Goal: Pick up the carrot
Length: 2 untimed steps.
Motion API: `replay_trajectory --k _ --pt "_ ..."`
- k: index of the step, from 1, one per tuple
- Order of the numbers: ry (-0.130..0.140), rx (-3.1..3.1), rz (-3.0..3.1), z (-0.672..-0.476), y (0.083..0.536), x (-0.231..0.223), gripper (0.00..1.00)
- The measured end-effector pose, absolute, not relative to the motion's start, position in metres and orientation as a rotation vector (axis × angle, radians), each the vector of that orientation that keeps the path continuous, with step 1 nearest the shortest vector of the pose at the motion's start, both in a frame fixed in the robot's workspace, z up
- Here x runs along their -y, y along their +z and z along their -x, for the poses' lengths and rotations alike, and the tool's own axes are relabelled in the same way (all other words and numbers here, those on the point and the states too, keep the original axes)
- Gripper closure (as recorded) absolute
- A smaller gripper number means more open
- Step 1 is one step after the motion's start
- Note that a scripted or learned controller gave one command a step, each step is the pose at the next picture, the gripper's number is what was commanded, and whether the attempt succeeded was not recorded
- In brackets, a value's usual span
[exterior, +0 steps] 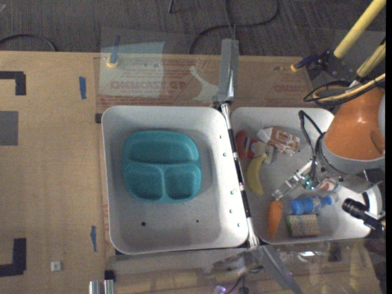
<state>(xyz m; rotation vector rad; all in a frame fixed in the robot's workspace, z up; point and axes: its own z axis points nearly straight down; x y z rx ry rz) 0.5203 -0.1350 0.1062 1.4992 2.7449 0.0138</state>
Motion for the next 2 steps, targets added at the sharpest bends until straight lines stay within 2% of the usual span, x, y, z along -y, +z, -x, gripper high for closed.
replay_trajectory --k 1,2 --pt "0.006 -2.834 -1.222 -0.494 0.106 0.141 0.0" --pt "-0.004 -2.886 -1.087 -0.493 0.112 0.121 0.0"
